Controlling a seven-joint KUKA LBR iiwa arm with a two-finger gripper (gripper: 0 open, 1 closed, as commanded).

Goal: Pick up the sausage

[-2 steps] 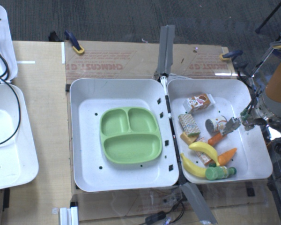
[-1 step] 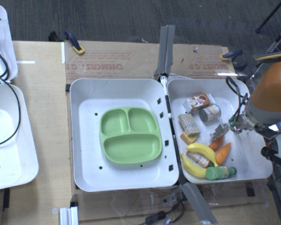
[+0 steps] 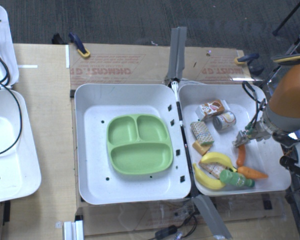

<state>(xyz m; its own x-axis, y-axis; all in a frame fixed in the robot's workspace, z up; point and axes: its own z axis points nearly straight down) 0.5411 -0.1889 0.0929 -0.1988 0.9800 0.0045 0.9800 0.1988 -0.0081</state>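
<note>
The sausage [image 3: 241, 156], a short reddish-orange link, lies nearly upright in the picture on the floor of the right bin [image 3: 270, 154], right of its centre. My gripper [image 3: 243, 138] reaches in from the right and is low over the sausage's upper end, touching it or just above it. Nothing is visibly lifted. The arm's orange band [image 3: 290, 91] sits above the bin's right wall.
An orange carrot [image 3: 253, 173] and a green bottle [image 3: 237, 180] lie just below the sausage. Two bananas [image 3: 212, 159] are to its left. A can [image 3: 225, 120], a packet [image 3: 211, 108] and a bread piece [image 3: 202, 132] lie further up. The left bin holds a green divided plate [image 3: 139, 144].
</note>
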